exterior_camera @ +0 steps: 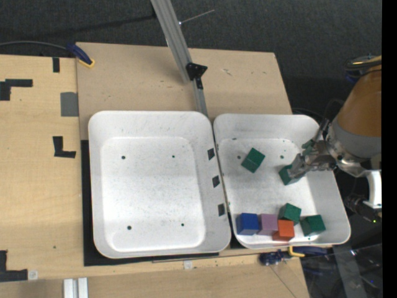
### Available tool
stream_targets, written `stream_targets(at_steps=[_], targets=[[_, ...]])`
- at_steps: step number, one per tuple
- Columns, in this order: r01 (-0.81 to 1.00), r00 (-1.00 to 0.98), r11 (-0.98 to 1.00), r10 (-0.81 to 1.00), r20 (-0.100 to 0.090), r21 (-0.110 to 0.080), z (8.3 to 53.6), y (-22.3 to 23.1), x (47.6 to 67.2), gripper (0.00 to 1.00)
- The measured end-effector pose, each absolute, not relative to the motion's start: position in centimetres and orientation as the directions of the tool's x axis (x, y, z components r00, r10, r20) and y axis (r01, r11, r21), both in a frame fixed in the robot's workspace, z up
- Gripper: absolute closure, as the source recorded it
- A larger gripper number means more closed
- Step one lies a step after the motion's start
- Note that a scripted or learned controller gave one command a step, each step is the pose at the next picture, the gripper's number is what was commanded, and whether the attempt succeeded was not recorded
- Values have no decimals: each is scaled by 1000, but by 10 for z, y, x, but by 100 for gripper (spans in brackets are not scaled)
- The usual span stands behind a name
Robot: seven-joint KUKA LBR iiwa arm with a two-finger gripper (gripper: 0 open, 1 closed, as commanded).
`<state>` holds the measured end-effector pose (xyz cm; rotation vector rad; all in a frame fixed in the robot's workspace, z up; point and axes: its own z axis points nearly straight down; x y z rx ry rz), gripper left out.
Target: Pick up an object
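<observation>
From the camera above the bench, the gripper (pixel 302 164) sits low over the right bin (pixel 322 194), its fingers closed around a dark green block (pixel 287 176) that shows between and just below the tips, tilted, near the bin's middle right. That block lies directly under the claw, so any lift looks to be straight up. Counted in this bin: four green blocks in all, including a loose green cube (pixel 252 160) to the claw's left, plus one blue (pixel 248 223), one purple (pixel 269 223), one orange (pixel 285 229).
</observation>
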<state>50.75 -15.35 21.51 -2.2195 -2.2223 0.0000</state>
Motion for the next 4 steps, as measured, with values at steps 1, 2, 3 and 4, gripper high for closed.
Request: stream_targets(at_steps=[1,2,3,4], targets=[[1000,-8,8,1000,2,0,225,-100,515,100],[1000,-9,9,1000,2,-1,230,-40,524,100],[1000,-8,8,1000,2,-1,224,13,549,100],[1000,-7,7,1000,2,-1,219,60,569,100]])
